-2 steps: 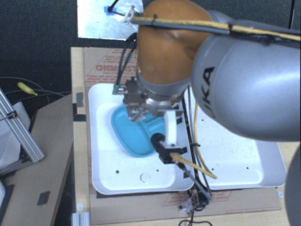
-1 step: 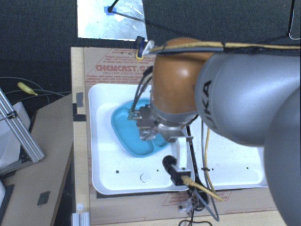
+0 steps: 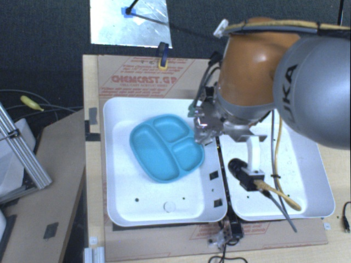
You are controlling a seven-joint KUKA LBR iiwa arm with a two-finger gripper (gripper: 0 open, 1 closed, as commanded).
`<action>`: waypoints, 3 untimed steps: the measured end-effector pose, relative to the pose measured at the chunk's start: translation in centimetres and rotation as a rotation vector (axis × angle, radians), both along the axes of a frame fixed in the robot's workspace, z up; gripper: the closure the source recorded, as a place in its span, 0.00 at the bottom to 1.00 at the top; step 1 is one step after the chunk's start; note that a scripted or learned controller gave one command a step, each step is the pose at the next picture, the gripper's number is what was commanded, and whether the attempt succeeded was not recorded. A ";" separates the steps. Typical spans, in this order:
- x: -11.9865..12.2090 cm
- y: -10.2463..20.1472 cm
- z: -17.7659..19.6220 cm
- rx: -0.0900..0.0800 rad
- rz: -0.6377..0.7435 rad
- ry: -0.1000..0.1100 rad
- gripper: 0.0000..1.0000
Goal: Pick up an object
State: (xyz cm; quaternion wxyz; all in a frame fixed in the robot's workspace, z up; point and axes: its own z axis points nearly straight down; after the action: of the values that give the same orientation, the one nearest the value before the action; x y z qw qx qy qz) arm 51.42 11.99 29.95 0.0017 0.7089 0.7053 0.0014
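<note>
- Left of the frame's centre, a blue divided plate [image 3: 164, 149] lies flat in the left bin [image 3: 126, 201], and it fills most of the upper half of that bin.
- Its long axis slants steeply, from the upper left of the bin down toward the lower right.
- Its one large compartment faces the left and lower left. Its two smaller compartments sit along the side turned to the right, one above the other.
- The tool [image 3: 202, 130] is at the plate's upper right rim, close to the wall between the two bins. Whether it is open or closed cannot be told, and nothing can be seen in its hold. Whether it touches the rim cannot be told either.
- The arm [image 3: 318, 92] reaches in from the upper right and covers the upper part of the right bin [image 3: 310, 166].
- A few small dark marks dot the lower floor of the left bin.
- Both bins rest on a cardboard sheet [image 3: 142, 78] printed in red.
- A silvery sheet [image 3: 109, 15] lies at the upper left of the frame.
</note>
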 end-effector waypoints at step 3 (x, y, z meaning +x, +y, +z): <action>-2.9 2.8 15.7 0.001 0.001 0.002 1.00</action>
State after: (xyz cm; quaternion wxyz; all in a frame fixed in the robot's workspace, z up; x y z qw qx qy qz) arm 48.55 14.81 45.67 0.0005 0.7085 0.7057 0.0009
